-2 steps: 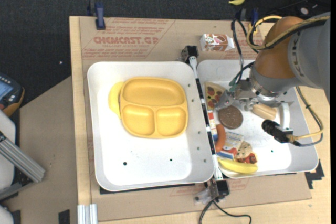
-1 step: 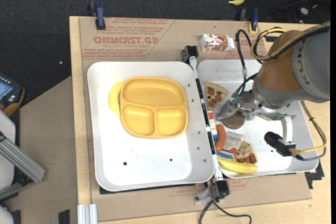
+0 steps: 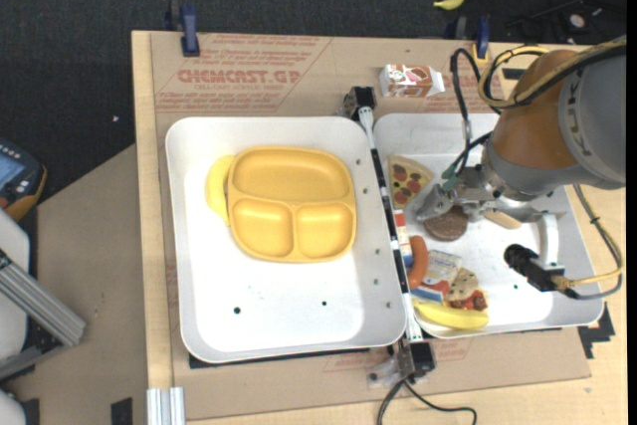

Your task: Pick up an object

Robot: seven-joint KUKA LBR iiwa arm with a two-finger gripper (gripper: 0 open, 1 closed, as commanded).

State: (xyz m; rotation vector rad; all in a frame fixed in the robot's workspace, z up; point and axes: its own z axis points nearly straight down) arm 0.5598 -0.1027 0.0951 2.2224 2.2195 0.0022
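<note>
Nearest the camera, a banana (image 3: 450,316) lies at the front edge of the right bin (image 3: 582,306), well in front of the brown disc (image 3: 448,227) that serves as the reference here. Just behind the banana, and still in front of the disc, sit a small speckled toy (image 3: 465,287) and a flat packet (image 3: 434,272). A red sausage (image 3: 418,256) lies in front of the disc and slightly to its left. To the disc's right and a little nearer the camera is a black part (image 3: 525,263) with a cable; what it is cannot be told. The disc itself lies in the middle of the bin, and the gripper (image 3: 444,202) hangs right over its far edge, either touching it or just above it. Whether the gripper is open or closed cannot be told, because the wrist and the arm (image 3: 542,139) cover it from above. Nothing is seen lifted or held, so the pick looks not yet made. By this reading the approach is done, with the disc the likely target, and the grasp and the lift are left. Beyond the disc and to its left lies a pizza slice (image 3: 408,179), close enough to be nudged. Far to the disc's left, a yellow tray (image 3: 289,204) rests in the left bin (image 3: 189,244), untouched. Farthest off, beyond the disc and outside both bins, a small box (image 3: 410,80) sits on the bench (image 3: 249,75).
</note>
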